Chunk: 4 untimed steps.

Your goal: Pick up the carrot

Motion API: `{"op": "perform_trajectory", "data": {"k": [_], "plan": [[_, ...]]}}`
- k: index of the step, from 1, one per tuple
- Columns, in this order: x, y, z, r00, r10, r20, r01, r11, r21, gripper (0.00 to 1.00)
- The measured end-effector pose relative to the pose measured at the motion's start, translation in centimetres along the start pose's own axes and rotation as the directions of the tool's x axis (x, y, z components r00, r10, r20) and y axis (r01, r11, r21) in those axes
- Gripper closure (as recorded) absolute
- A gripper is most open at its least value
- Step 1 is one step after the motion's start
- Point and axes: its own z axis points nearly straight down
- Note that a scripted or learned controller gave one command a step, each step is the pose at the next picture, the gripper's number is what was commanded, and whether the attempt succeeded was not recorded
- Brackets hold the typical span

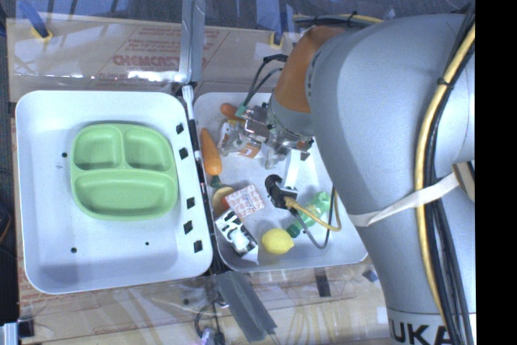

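In right bin [343,250], tapered orange carrot [211,153]

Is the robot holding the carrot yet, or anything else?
Not the carrot: it lies by the right bin's left wall, apart from the tool. Whether the tool grips anything else cannot be told.

White letters "UKA" on the grey arm [420,174]'s base; mirrored red print on cardboard [129,52], unreadable.
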Motion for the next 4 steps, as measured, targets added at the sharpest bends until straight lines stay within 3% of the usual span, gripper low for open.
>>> {"op": "perform_trajectory", "data": {"k": [1,2,3,4], "plan": [[-5.3,-0.7,0.0,0.999,-0.036,-0.001,0.036,0.999,0.001,0.0],[-0.6,-0.6,0.1,0.928,0.372,0.0,-0.372,0.928,0.003,0.0],[-0.4,-0.7,-0.8,0.932,0.361,0.004,-0.361,0.932,0.01,1.0],[-0.4,-0.7,-0.8,0.933,0.361,0.004,-0.361,0.933,0.012,0.0]]}}
